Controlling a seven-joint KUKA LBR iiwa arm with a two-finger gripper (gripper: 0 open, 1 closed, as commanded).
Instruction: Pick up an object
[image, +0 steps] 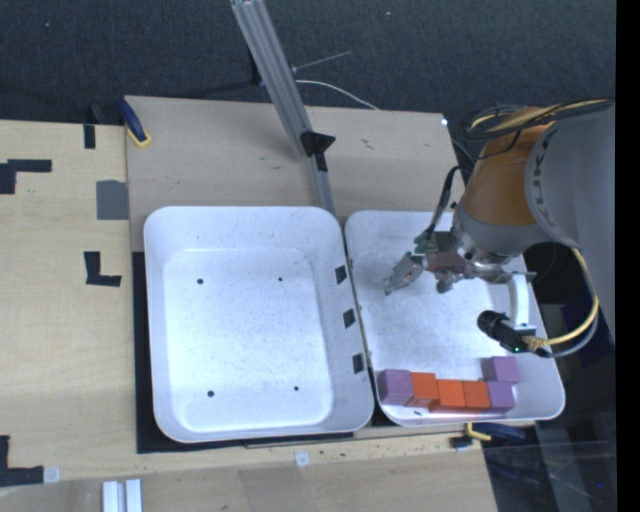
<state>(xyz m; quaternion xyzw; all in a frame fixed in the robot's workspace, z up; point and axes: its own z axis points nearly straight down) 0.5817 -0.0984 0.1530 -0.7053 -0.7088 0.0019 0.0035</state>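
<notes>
Along the near wall of the right bin (400, 240) lies a row of blocks: a purple block (397, 385) at the left, orange blocks (450, 392) in the middle, and a purple block (501, 380) at the right end. My gripper (422, 278) hangs over the middle of the right bin, well behind the blocks. Its two fingers are spread apart, with nothing between them.
The left bin (245, 320) sits beside the right one. A slanted metal pole (285, 90) rises from the bench behind the bins. The grey arm with its orange band (510, 180) covers the right bin's far right corner.
</notes>
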